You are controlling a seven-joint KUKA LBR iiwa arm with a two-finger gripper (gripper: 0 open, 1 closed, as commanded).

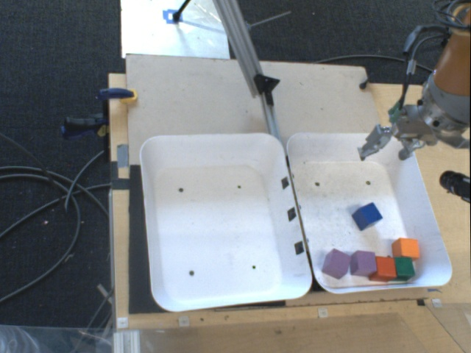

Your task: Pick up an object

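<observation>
Pincer: the gripper [390, 144] hangs over the far right part of the right bin [427, 197], its two fingers spread apart with nothing between them.
Why it sits there: I judge this a hovering pose before a descent, high enough to clear the bin wall.
Likely target: the blue cube [366, 215], below the pincer in the picture and slightly left of it, alone on the bin floor.
Its pose: a cube has no real long axis; it lies turned, its edges diagonal to the bin walls, one corner aimed roughly back toward the pincer.
Other blocks: two purple cubes [349, 263], an orange-red block [384, 268], an orange cube [405, 248] and a green cube [405, 268] crowd the near corner, farther from the pincer, touching one another.
Why blue first: free space all round it, so fingers can straddle it.
Left bin [213, 219]: well to the pincer's left.
</observation>
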